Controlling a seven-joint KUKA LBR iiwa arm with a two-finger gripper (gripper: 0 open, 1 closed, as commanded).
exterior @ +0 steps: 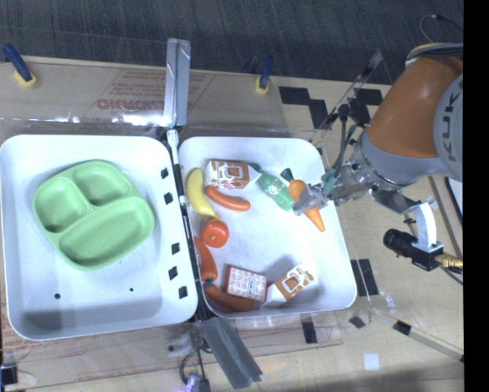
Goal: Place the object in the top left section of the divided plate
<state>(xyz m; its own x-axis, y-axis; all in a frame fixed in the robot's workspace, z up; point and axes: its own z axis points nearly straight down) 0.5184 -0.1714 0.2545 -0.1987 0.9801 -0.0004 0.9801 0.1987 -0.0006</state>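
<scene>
In the camera view, the pincer (316, 196) is hovering low over the right bin (335, 256), near its right wall, directly above a toy carrot (308, 205). Whether it is gripping the carrot I cannot tell; its tips are blurring into the toy. The carrot is probably the object being targeted, since the arm is reaching straight to it. It is lying just beside a green packet (274, 188). The green divided plate (93, 211) is sitting in the left bin (15, 300), well apart, its top left section waiting unfilled.

Fixed overhead — slanting onto bins (15, 219).
</scene>
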